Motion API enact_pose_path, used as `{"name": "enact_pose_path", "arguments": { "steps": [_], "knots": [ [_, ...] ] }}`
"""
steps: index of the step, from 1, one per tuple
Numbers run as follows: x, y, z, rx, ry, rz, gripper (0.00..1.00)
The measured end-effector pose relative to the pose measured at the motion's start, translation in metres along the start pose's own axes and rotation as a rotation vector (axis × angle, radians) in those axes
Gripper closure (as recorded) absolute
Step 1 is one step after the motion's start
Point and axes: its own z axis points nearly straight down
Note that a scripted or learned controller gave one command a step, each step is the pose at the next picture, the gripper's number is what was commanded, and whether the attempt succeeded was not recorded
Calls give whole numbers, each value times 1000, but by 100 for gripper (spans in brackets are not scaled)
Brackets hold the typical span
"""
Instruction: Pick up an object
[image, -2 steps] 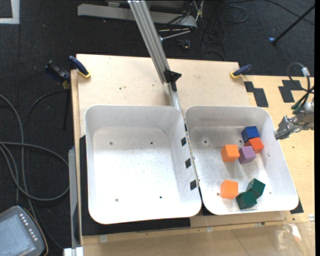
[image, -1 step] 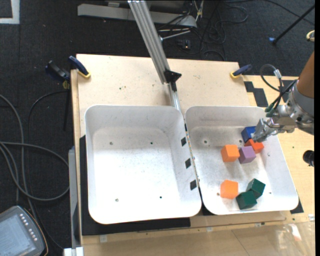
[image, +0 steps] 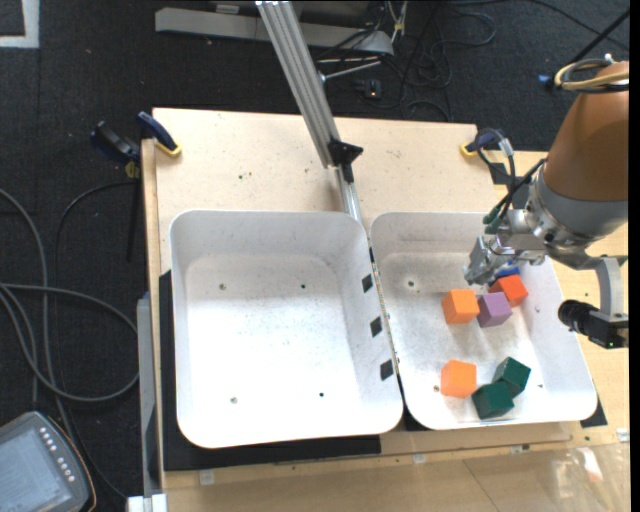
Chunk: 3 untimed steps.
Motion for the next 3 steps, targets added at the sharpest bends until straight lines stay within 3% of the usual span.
{"name": "enact_pose_path", "arguments": {
  "steps": [3],
  "knots": [
    [145,-16,26,1,0,0,100]
  ]
}}
